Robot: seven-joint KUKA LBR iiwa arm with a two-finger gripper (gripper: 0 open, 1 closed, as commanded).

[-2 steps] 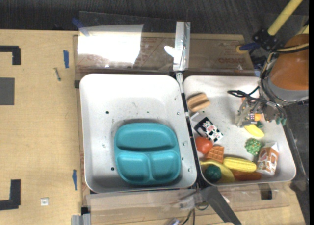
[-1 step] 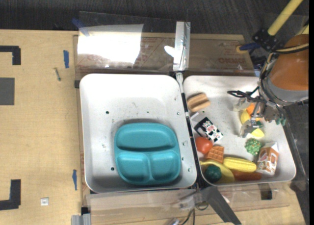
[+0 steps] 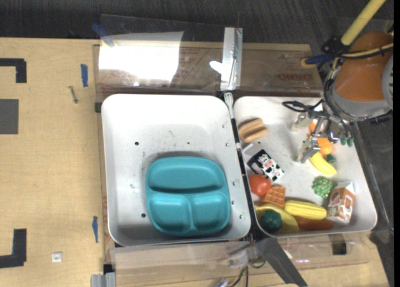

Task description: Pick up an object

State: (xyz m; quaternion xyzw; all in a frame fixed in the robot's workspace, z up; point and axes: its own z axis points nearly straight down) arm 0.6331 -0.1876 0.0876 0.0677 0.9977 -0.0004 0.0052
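The gripper (image 3: 321, 134) hangs low over the right bin (image 3: 367, 187), near its back right side. Right at its tip sits a small orange toy (image 3: 325, 147). The toy is bright orange and tiny, and part of it is hidden by the metal of the gripper. It is too blurry to tell if the gripper is clenched on the toy or let go of it. A yellow toy (image 3: 322, 164), shaped a bit like a banana, lies just in front of the orange toy and touches it.

More play food lies in the same bin. A brown burger bun (image 3: 253, 129) rests near the left wall. A little black and white carton (image 3: 267, 166) lies in front of the bun. A red tomato (image 3: 259, 185) and an orange square piece (image 3: 275, 194) sit close together. A yellow corn cob (image 3: 305, 208) lies along the front, with a dark green ball (image 3: 271, 220) beside it. A green broccoli (image 3: 322, 186) and a small red and white box (image 3: 342, 203) are near the front right corner.

The left bin (image 3: 115, 154) holds a blue-green tray (image 3: 187, 195) with three parts.

Both bins are white and sit side by side on a tan bench (image 3: 44, 154) with black marks and bits of blue tape. A clear plastic sheet (image 3: 144, 60) lies behind the bins. The floor past the bench is dark grey. The arm's orange band (image 3: 361, 70) shows at the right, with a yellow rod (image 3: 373, 5) above it.
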